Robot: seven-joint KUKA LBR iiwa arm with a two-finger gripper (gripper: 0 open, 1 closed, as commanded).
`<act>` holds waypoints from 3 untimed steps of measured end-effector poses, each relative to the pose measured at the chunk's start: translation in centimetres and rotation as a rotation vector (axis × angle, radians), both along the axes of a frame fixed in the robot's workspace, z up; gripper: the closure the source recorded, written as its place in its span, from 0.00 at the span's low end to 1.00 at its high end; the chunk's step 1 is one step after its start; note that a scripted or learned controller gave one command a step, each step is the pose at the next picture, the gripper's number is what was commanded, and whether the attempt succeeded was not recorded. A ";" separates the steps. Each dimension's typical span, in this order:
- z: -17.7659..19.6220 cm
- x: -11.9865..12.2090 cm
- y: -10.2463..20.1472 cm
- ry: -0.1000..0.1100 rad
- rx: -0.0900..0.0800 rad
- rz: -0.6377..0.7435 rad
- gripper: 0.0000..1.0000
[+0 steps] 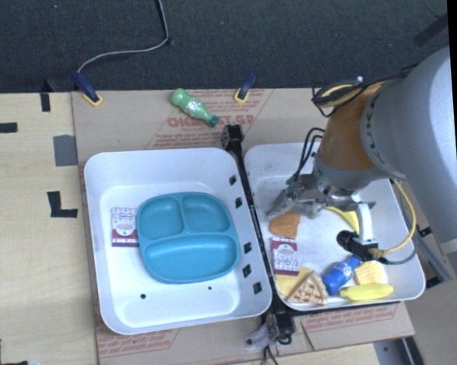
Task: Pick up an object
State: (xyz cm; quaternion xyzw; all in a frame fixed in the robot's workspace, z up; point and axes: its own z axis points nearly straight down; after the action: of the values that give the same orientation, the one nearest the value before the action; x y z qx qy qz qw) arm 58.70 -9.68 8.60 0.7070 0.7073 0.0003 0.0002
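Reached in from the right, grey arm (pixel 412 126) with its orange band bent over the right bin (pixel 407 282). Pincer (pixel 291 202) hung low at that bin's upper left, just above a tan wedge-shaped toy (pixel 286 225); contact with it could not be made out. Could not tell whether the pincer was released or clenched. Lay scattered through the right bin: a small red-and-white packet (pixel 285 255) below the wedge, a pizza slice toy (pixel 306 291) at the bottom edge, a blue can (pixel 340 273) beside it, a yellow corn cob (pixel 367 291) and a yellow banana (pixel 361 219). Sat in the left bin (pixel 112 303): a blue divided plate (pixel 189 237) with a second red-and-white packet (pixel 124 226) touching its left rim. Rested on the cardboard-covered surface (pixel 131 122) behind the bins: a green bottle (pixel 193 107), tipped on its side.
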 end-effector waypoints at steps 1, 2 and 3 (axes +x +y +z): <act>0.0 -0.5 0.2 -0.005 -0.002 0.000 0.00; 0.0 -0.9 0.2 -0.006 -0.002 0.001 0.00; 0.0 -0.2 0.2 0.000 -0.001 0.000 0.00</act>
State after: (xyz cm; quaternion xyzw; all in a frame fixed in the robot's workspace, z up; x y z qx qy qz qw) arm 58.47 -9.48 8.59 0.7070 0.7072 0.0001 0.0004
